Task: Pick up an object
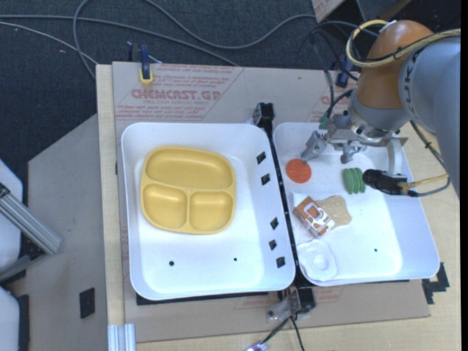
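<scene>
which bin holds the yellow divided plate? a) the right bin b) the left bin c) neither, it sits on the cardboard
b, the yellow divided plate lies inside the left bin, while the right bin holds the small food items.

Glossy white plastic bins (197,276), smooth matt yellow plastic tray (189,189), brown printed cardboard base (183,90), metallic gripper (333,146)
</scene>
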`<action>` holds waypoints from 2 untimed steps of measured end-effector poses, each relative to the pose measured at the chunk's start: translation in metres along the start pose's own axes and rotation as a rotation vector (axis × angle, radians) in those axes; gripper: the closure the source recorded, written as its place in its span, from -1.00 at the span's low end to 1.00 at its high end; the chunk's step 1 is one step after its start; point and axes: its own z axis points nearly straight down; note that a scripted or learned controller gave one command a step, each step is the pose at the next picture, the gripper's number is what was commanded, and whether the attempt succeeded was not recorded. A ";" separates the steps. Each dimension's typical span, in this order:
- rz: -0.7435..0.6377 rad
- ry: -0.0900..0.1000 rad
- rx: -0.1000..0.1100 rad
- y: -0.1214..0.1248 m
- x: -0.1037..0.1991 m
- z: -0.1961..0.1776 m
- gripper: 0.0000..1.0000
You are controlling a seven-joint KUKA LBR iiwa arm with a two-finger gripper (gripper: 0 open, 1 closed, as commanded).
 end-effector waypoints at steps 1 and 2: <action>0.000 -0.001 -0.007 0.002 0.000 -0.014 1.00; -0.001 -0.002 -0.012 -0.003 0.005 -0.062 1.00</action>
